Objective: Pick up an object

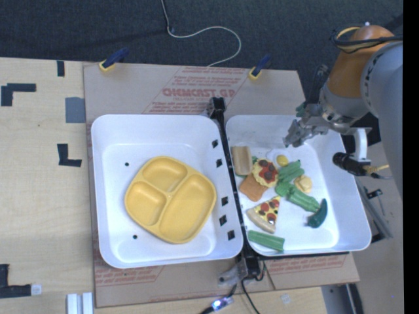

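Note:
The right bin (pixel 340 241) holds several toy foods: a tan bread slice (pixel 241 159), a brown cookie (pixel 251 187), two pizza slices (pixel 264 173) (pixel 265 213), green vegetables (pixel 293 187), a small yellow piece (pixel 282 159), a teal piece (pixel 317 216) and a green bean (pixel 266 241). My gripper (pixel 296 138) hangs over the bin's far right part, just above and right of the small yellow piece. Nothing is visible between its fingers.
The left bin (pixel 111 149) holds a yellow divided plate (pixel 170 199). A black divider with clips (pixel 226 175) runs between the bins. A white cable (pixel 196 31) lies on the dark floor behind the bench. The arm (pixel 357 77) fills the upper right.

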Controlling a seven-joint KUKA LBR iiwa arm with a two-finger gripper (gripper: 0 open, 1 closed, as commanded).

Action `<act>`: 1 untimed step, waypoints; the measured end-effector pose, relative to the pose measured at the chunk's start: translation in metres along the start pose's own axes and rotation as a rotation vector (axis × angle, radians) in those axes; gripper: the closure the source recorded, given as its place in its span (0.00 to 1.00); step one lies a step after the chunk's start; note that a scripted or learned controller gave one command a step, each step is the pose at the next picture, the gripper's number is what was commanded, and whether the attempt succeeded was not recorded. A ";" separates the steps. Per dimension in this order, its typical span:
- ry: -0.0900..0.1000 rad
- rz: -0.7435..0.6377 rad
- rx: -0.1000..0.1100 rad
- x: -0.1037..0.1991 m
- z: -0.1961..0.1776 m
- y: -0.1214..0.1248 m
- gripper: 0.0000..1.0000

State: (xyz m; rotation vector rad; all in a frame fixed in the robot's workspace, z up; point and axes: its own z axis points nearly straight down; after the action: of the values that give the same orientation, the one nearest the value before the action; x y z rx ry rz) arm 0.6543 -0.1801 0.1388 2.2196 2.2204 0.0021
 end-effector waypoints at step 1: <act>0.000 0.000 0.000 0.000 -0.045 -0.006 1.00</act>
State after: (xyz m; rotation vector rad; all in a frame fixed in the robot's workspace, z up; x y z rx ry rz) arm 0.6483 -0.1800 0.1841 2.2194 2.2200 0.0025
